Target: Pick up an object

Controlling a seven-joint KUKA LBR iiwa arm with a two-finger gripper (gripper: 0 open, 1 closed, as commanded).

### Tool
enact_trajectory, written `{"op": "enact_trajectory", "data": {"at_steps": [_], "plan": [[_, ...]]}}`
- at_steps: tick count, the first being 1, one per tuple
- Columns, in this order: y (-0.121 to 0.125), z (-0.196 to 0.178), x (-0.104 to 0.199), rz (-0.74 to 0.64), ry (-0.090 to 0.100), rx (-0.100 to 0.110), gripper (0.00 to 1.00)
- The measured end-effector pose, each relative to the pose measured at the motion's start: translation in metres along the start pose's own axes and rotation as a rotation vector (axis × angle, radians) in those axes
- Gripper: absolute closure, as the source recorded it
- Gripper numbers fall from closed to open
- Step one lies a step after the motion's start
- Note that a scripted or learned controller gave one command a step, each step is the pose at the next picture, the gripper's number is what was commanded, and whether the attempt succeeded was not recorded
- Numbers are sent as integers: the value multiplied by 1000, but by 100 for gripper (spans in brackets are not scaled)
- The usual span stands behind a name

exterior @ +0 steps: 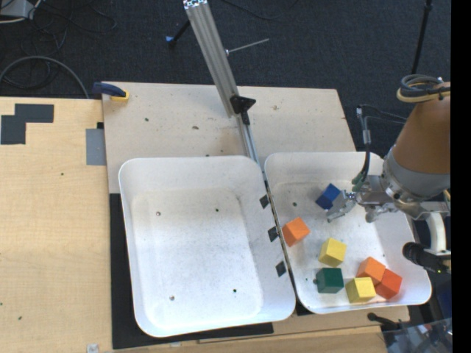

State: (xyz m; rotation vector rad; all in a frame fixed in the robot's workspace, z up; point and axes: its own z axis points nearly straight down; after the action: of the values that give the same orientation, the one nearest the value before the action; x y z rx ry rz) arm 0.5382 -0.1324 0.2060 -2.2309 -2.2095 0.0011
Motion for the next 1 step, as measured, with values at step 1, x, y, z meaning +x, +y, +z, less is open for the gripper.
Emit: {"op": "enact_trajectory", "data": {"at_steps": [1], "plan": [[-18,-106,0,-11,-2,-8,0]]}}
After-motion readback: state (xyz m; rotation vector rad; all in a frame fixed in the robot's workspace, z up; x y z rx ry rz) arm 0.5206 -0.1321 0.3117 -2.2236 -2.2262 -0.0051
